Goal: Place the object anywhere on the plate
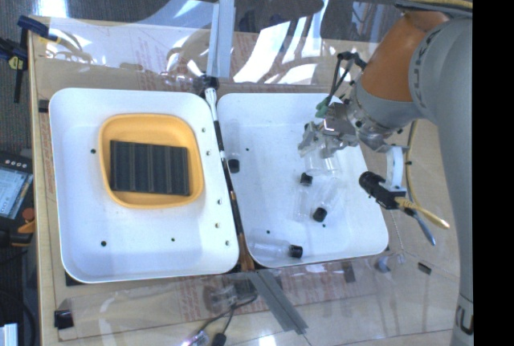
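Gripper (321,145) over upper right bin (265,116), state we cannot tell | clear bottles (325,196) right of centre, light, slippery; we would grasp mid-body | yellow plate (148,132) left.

A yellow plate (149,130), squarish with rounded corners and a raised rim, lay flat in the left white bin (72,240), its centre taken up by a dark ribbed rectangular panel. In the right white bin (265,120) lay several small clear bottles with black caps, all on their sides: one (307,174) just below the arm's wrist, another (321,204) a little lower, and a third (277,250) near the bin's front edge. Which of them was the object could not be told.
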